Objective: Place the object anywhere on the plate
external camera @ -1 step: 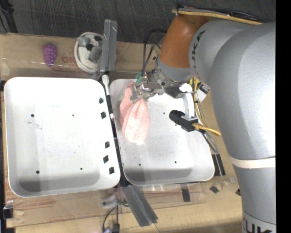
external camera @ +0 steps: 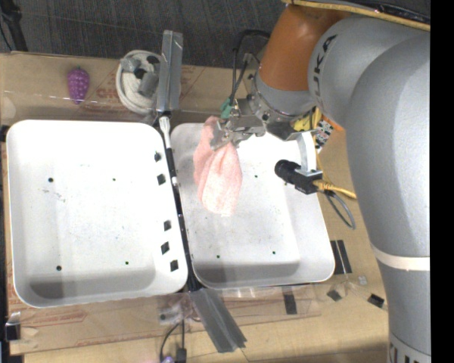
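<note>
A pink cloth (external camera: 218, 174) hangs bunched from my gripper (external camera: 228, 133) over the back part of the right bin (external camera: 287, 255). The fingers are shut on the cloth's top edge, and its lower end droops toward the bin floor. The arm's orange band and grey wrist sit just above and right of the cloth. No plate can be made out in either bin.
The left bin (external camera: 83, 210) lies beside the right one, with a black-tabbed divider (external camera: 170, 210) between them. A purple grape bunch (external camera: 78, 84) and a coil of white cable (external camera: 140, 78) rest on the bench behind the bins. A black and yellow fitting (external camera: 303, 176) juts over the right bin.
</note>
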Controlling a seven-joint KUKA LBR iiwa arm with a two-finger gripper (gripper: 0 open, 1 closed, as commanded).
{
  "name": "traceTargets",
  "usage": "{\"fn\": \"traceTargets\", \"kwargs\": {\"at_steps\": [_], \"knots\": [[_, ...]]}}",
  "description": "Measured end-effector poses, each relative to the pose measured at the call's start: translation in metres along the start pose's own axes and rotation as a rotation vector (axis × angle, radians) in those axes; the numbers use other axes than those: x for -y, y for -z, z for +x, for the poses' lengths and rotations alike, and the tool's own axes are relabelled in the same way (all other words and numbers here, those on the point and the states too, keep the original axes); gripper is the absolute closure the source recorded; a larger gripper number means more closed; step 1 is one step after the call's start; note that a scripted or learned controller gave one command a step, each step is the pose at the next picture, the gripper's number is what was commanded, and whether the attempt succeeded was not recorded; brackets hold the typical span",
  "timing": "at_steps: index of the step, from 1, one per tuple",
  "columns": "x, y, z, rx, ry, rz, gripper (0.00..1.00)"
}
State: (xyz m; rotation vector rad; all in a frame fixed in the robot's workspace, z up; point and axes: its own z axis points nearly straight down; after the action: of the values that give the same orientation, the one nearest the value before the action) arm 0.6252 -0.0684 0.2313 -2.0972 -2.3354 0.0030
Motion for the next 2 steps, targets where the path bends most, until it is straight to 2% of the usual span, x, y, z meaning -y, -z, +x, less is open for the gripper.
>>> {"fn": "traceTargets", "kwargs": {"at_steps": [2], "knots": [[0.01,0.001,0.093,0.001,0.809,0.002,1.0]]}}
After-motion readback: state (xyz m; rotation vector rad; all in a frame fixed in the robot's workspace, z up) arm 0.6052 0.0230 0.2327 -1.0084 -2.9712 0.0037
